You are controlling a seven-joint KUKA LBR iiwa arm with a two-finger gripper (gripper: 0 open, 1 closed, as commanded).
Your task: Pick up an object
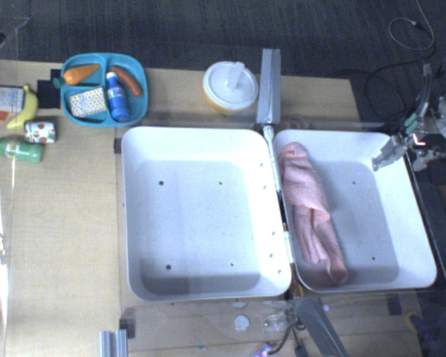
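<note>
Pink cloth (312, 211), the one thing to pick, lies rumpled lengthwise along the left wall of the right bin (401, 270); your claw (392, 153) hangs at that bin's far right corner, well apart from it, and whether it is released or clenched cannot be told from this camera view. You should bring it across over the thick bundled middle, clear of the wall, and pinch a raised fold. Labels on the desk (52, 222) items at left are too small to read.

Cloth (310, 213) in right bin (401, 229), along its left wall.
</note>
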